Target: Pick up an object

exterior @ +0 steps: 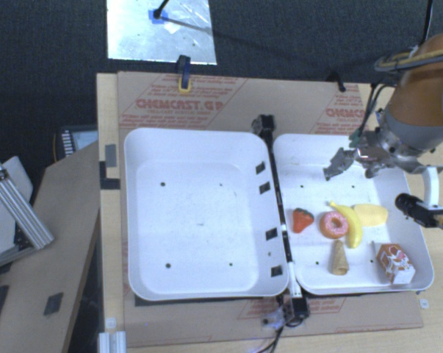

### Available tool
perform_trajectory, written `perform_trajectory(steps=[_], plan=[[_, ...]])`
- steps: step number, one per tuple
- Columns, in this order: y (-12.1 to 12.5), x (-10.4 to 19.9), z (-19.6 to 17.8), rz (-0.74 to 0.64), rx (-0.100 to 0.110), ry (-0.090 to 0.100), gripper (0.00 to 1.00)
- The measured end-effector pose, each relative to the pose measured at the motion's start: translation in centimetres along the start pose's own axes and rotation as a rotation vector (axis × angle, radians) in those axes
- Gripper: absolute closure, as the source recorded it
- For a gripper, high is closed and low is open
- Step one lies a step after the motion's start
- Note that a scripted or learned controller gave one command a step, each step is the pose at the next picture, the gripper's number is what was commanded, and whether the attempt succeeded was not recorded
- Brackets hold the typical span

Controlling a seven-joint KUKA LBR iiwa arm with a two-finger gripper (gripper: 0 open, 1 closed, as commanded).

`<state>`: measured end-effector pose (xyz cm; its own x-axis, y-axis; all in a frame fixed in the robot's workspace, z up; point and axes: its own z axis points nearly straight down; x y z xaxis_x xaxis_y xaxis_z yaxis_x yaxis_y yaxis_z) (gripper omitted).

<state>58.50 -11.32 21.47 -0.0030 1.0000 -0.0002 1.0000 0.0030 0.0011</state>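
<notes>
Toy food clusters in right bin (309, 149), lower half: red strawberry (303, 220) leftmost, pink donut (334, 225) just beside it, yellow banana (348, 223) touching donut's right edge, pale lemon (370, 214) behind banana, cone (340, 257) below donut, small box (394, 262) at lower right corner. Gripper (355, 161) hovers above bin's upper part, apart from all items, fingers spread, holding nothing. Left bin (199, 142) alongside.
</notes>
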Motion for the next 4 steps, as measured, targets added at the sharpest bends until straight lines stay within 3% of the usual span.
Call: perform_trajectory(steps=[2,4], plan=[[-1.4,-5.3,-5.1,0.004,-0.004,-0.002,0.0],[-4.5,-0.1,-16.0,-0.004,-0.007,0.0,0.0]])
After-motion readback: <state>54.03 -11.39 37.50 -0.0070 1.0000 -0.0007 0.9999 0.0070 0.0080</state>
